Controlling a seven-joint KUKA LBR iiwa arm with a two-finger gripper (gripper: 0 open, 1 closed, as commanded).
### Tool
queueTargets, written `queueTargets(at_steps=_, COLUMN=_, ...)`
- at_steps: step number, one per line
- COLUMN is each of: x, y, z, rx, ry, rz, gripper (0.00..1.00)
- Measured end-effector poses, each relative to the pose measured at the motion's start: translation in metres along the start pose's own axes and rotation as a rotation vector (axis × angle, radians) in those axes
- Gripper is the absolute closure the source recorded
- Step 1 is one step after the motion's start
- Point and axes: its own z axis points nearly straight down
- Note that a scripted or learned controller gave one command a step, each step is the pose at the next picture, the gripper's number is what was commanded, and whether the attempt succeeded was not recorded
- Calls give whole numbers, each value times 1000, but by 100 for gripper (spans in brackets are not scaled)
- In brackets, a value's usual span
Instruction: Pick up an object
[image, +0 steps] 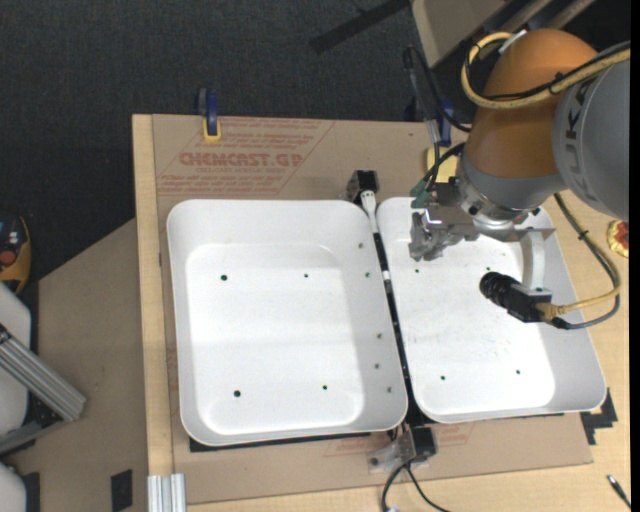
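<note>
Left of the tool (430, 240), on the brown board desk (150, 300), lies one shallow white plastic bin (270, 320). A second white bin (480, 370) sits beneath the tool, making two. I cannot tell whether the grey metal tool is open or closed. Any object must be hidden right under it, so weight and stiffness are guesswork; I'd grip gently across its narrow side. Right of the tool, one black cylindrical plug (505, 293) looks like arm cabling.
</note>
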Motion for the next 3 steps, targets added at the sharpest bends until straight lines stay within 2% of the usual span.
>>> queueTargets(at_steps=1, x=48, y=28, z=-116, rx=-26, ry=2, rz=-7, gripper=100)
queueTargets(at_steps=2, x=91, y=74, z=1, rx=-1, ry=1, rz=-4, gripper=100)
queueTargets(at_steps=3, x=56, y=80, z=-64, rx=-18, ry=-1, rz=3, gripper=100)
